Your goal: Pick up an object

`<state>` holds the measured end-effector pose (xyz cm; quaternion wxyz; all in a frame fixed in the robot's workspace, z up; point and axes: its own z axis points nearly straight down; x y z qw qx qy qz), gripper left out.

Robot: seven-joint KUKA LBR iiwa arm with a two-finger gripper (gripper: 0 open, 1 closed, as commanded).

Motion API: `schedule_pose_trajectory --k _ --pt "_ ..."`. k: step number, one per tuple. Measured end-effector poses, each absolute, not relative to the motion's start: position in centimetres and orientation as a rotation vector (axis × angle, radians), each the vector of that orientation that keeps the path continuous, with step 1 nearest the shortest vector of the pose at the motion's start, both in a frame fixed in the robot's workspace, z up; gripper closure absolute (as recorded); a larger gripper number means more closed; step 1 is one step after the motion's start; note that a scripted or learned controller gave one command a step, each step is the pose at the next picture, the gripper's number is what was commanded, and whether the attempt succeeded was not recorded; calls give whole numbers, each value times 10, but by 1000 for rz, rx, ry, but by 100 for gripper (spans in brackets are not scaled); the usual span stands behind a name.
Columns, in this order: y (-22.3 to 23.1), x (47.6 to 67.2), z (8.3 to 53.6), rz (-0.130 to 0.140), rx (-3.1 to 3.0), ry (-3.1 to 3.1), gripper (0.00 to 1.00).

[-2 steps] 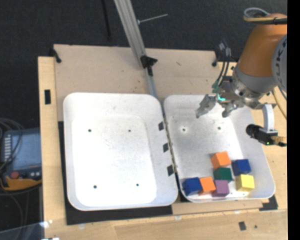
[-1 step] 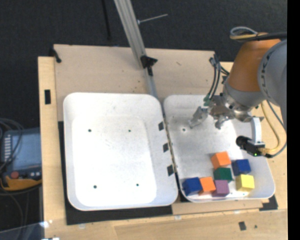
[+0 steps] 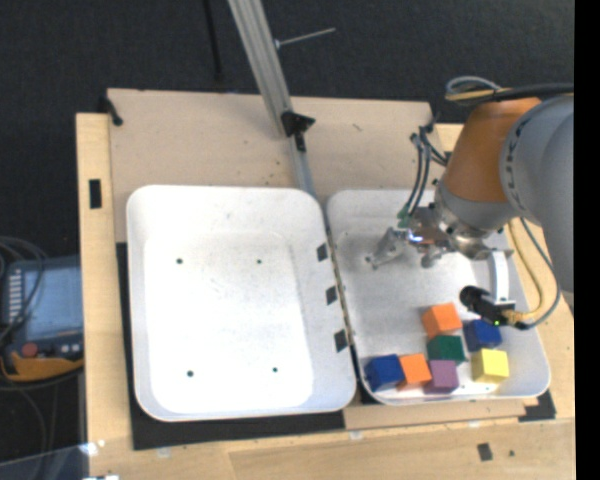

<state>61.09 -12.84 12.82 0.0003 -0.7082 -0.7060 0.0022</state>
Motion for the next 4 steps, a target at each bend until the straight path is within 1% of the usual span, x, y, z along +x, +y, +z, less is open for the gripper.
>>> schedule_pose_trajectory --k 1,2,3,4 --pt "-130 611 96 4 -2228 -2219 0" --pt "-130 612 109 -5 -2234 -2214 100" --pt "-135 607 157 -6 -2229 -2221 100" --pt "-136 612 221 -9 -2223 -2231 100"
